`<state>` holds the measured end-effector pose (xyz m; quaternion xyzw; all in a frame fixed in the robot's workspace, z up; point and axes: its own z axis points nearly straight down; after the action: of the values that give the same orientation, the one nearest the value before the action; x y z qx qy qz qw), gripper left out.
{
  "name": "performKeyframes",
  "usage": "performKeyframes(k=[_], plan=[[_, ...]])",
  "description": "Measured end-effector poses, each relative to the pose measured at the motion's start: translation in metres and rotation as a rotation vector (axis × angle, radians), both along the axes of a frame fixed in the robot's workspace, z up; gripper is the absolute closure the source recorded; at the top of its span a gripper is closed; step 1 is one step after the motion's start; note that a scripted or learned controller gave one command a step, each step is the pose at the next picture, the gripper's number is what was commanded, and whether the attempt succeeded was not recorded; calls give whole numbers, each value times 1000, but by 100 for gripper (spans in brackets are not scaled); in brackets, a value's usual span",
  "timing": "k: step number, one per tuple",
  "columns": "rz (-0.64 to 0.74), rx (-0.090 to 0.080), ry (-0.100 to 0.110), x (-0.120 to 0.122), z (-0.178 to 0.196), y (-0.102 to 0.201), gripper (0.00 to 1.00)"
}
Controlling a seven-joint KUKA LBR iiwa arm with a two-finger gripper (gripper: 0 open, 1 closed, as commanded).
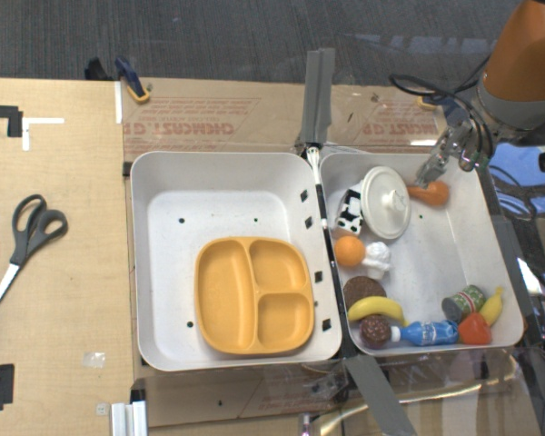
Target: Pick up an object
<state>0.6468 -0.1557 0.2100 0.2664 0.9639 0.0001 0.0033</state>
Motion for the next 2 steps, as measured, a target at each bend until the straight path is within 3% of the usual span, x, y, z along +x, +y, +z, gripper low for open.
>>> performKeyframes(k=[1,2], plan=[[88,1,6,-55,-81,59,100],[108,0,4,4,117,-1,100]])
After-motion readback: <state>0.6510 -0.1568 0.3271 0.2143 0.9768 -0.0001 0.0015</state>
